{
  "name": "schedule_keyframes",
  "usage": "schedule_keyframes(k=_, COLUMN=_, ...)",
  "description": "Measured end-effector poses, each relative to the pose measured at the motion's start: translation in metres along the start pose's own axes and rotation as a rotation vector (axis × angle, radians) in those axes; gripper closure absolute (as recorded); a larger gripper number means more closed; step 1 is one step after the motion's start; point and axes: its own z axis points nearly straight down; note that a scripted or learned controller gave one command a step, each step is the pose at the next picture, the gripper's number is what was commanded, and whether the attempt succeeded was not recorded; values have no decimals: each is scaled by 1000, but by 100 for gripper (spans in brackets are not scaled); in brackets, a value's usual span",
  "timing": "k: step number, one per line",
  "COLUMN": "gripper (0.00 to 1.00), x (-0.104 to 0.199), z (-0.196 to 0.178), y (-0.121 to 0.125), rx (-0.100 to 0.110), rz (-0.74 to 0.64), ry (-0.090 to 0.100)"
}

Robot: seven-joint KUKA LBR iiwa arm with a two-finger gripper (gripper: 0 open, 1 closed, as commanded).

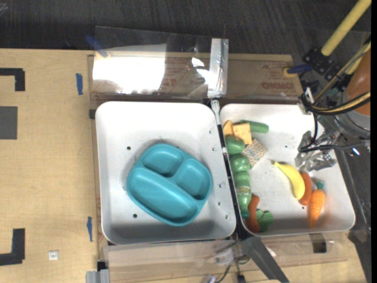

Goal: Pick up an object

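Note:
The right bin (283, 220) holds toy food. A yellow banana (293, 178) lies in its middle, with an orange carrot (316, 206) and a reddish-orange piece (306, 187) just right of it. Along the bin's left wall sit green vegetables (240, 167), a green pepper-like piece (253, 126), a yellow cheese wedge (240, 133), a patterned packet (254, 152) and another carrot with green leaves (256, 214). My gripper (314, 152) hangs over the right part of this bin, just above and right of the banana. Nothing shows between its fingers.
The left bin (118, 128) holds a teal divided plate (169, 183). A clear plastic sheet (159, 69) stands behind the bins. Cables and a yellow rod (347, 19) cross the upper right corner. Cardboard bench surface (41, 158) lies to the left.

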Motion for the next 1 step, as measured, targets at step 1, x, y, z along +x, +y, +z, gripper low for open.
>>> schedule_keyframes(k=1, gripper=0, x=2, z=4, y=1, rx=-7, rz=2, ry=7)
